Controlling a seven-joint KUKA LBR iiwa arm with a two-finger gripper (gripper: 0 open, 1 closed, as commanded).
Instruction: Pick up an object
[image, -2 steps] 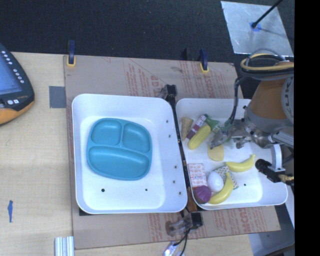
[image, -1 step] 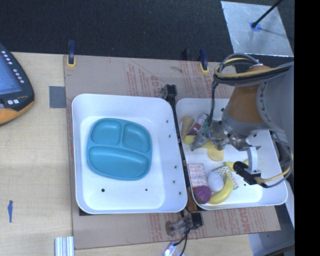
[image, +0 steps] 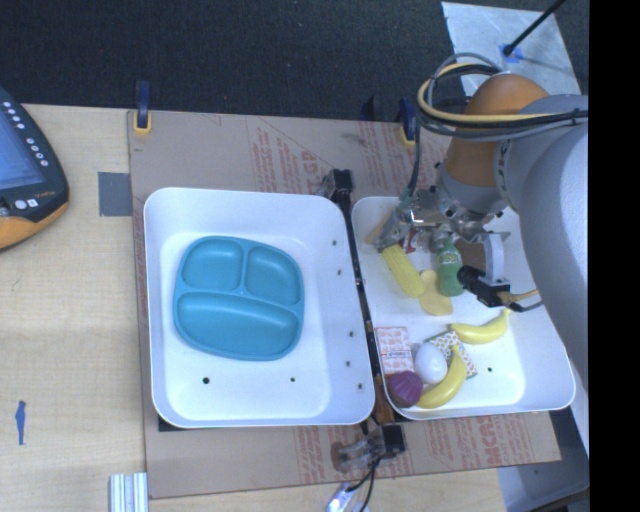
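Observation:
The right bin (image: 530, 385) holds several small items. A pale yellow block (image: 403, 270) lies near its top, with a green bottle-like piece (image: 448, 272) beside it. Lower down lie a small banana (image: 480, 330), a longer banana (image: 448, 382), a white egg shape (image: 430, 364), a purple item (image: 404, 386) and a red-patterned packet (image: 392, 346). My gripper (image: 428, 228) hangs low over the bin's top end, just above the yellow block and the green piece. The wrist hides the fingers.
The left bin (image: 165, 400) carries a blue divided plate (image: 240, 297). A tablet-like device (image: 25, 165) rests at the bench's far left. The grey arm (image: 555, 190) with its orange band (image: 505, 95) covers the right bin's upper right corner.

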